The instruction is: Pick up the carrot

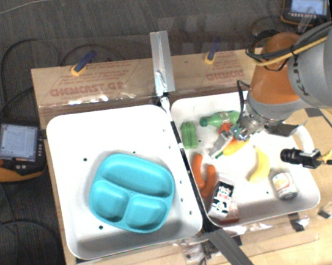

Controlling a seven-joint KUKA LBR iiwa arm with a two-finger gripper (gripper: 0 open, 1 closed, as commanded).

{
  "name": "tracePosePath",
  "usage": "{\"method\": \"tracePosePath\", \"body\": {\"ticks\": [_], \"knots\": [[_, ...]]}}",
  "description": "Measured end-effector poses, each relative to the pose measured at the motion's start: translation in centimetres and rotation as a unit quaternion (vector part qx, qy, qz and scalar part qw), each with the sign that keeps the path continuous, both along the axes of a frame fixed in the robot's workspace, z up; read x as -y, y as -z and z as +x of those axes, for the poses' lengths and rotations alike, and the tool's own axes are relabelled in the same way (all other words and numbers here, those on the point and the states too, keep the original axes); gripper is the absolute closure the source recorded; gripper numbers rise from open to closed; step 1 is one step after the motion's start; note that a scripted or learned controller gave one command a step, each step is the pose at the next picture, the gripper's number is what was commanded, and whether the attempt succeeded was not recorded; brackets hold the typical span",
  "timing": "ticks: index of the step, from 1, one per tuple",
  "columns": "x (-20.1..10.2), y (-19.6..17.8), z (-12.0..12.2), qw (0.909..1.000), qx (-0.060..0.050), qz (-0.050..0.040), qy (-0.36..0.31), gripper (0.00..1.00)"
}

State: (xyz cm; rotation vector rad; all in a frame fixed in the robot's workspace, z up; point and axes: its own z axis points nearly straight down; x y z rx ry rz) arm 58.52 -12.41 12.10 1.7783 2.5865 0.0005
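Bins sit side by side on the bench, and the metal divider point(181, 157) between them serves as the marker for everything else; far to its left, off the bench, lies an orange-edged handheld screen point(12, 148); nearer on that side, the left bin point(67, 134) holds a turquoise compartment plate point(131, 191), tilted and well apart from the divider. Just right of the divider, in the right bin point(299, 198), the carrot point(201, 175) lies lengthwise close along the wall, with a sausage-like brown piece point(210, 178) touching its right side; a black-and-white carton point(224, 201) sits below them, and a green pepper point(188, 133) above. Further right a green bottle point(218, 118) lies on its side; the gripper point(235, 132) hangs over a yellow-orange item point(237, 146), apart from the carrot; whether its jaws are parted or closed I cannot tell. Beyond it lie a banana point(258, 165) and a small can point(283, 184); the grey arm point(312, 76) reaches in from furthest right.
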Motion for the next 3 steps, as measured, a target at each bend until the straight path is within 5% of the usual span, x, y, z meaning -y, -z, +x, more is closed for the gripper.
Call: {"method": "tracePosePath", "body": {"ticks": [1,2,3], "knots": [[3.0,3.2,-1.6,0.9997,0.004,-0.0004,-0.023,0.00],[2.9,2.1,-1.5,0.9997,0.006,0.0008,-0.023,1.00],[-4.3,-9.4,-0.2,0.9964,-0.001,0.0008,-0.085,1.00]]}}
